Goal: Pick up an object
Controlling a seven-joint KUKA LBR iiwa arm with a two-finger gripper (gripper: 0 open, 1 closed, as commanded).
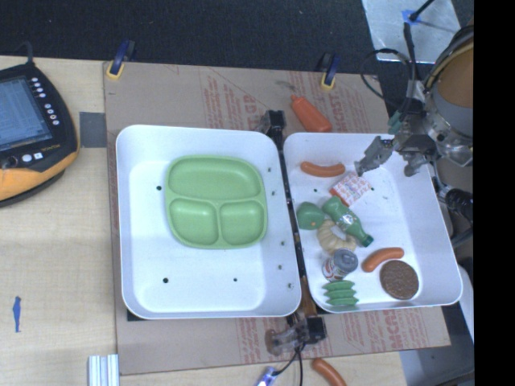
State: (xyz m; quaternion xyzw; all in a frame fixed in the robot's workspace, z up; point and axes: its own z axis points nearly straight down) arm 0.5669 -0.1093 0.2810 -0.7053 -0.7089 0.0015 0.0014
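Two white bins sit side by side; the left bin point(129, 215) holds a green divided plate point(216, 202), and the right bin point(426, 240) holds a cluster of small things. Taking the red-and-white packet point(352, 189) as the landmark: a sausage point(323, 168) lies just up-left of it, long axis nearly level across the view. Just below the packet a green bottle point(348, 221) lies on its side, slanting down-right, with a green lump point(310, 215) at its left and a tan piece point(332, 237) beneath it. Farther below come a small can point(341, 263), a second sausage point(382, 258) tilted up to the right, a brown disc point(399, 280) and a green ribbed piece point(339, 293). Outside the bin, up-left of the packet, an orange bottle point(310, 114) rests on the cardboard.

The gripper point(394, 158) hangs just up-right of the packet, fingers spread apart with nothing between them, one fingertip point(366, 164) close to the packet's upper corner.
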